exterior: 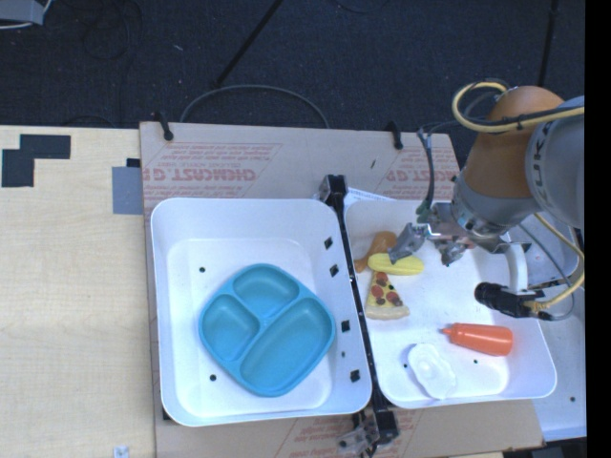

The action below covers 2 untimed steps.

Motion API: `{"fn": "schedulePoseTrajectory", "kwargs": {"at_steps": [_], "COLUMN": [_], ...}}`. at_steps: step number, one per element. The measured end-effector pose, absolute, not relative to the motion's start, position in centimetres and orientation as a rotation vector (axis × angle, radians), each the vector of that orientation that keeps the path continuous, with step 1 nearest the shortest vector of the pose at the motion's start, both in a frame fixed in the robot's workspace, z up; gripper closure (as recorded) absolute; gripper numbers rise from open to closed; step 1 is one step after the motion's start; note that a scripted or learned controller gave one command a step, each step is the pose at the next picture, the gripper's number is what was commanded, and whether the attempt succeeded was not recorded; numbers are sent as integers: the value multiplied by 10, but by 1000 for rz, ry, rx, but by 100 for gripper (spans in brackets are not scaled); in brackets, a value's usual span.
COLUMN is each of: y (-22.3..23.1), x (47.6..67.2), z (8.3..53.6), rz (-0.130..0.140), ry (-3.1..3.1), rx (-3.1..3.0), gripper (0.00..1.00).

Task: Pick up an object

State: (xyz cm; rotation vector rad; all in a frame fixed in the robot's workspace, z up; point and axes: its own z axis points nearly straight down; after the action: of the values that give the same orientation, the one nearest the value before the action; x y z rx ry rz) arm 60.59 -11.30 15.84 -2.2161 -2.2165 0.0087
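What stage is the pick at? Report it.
Done: the gripper has reached into the right bin and sits low beside the banana. In hand: nothing shows between its fingers. Left: closing on an item and lifting it; the banana, pizza slice and orange bottle all lie on the bin floor.

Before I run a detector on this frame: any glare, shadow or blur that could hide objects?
In the camera view, lighting is even; the white object has low contrast against the right bin. The blue plate is crisp in the left bin. The gripper looks slightly soft, casting faint shadow near the yellow item. The background is dark.
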Motion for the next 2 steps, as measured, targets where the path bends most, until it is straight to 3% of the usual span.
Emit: {"fn": "schedulePoseTrajectory", "kwargs": {"at_steps": [1, 2], "y": [-121, -122], "x": [600, 602], "z": [106, 91], "rz": [8, -1], "ry": [-2216, -2221], "rx": [-2217, -2223], "gripper": [0, 0]}}
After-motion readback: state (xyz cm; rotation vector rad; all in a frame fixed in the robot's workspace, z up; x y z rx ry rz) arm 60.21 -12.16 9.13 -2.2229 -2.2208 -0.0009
